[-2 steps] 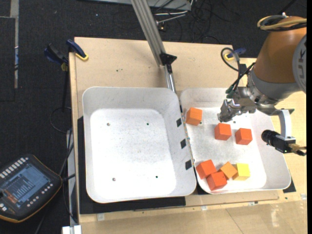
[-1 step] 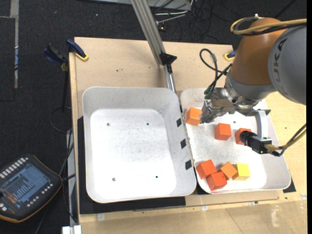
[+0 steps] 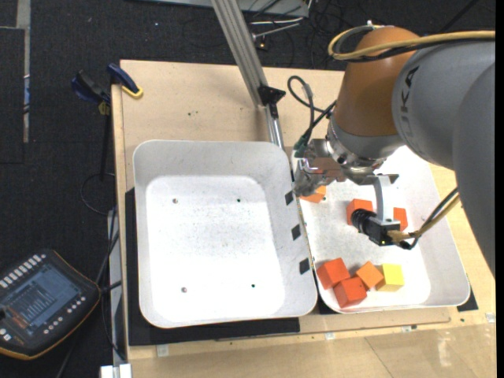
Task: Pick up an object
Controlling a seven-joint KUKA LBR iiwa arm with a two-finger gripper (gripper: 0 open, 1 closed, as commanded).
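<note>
Arm: we see the grey arm with its orange band reaching in over the right bin, its wrist low above that bin's far left part.
Hand: the hand hangs at the right bin's left wall, near its far corner; we cannot tell how it is set, since the wrist hides it.
Block at the hand: a small orange block lies just below the hand, close to the wall shared by the two bins; we cannot tell whether the hand touches it.
Middle blocks: an orange-red block and another orange block lie near the right bin's middle, partly hidden by a black fitting on the arm.
Near-edge blocks: along the right bin's near edge we see an orange-red block, a darker red block touching it, an orange block and a yellow block just beside that.
Left bin: the left bin sits beside the right one on the surface.
Off the surface: a control pendant lies past the left edge, near the near corner.
</note>
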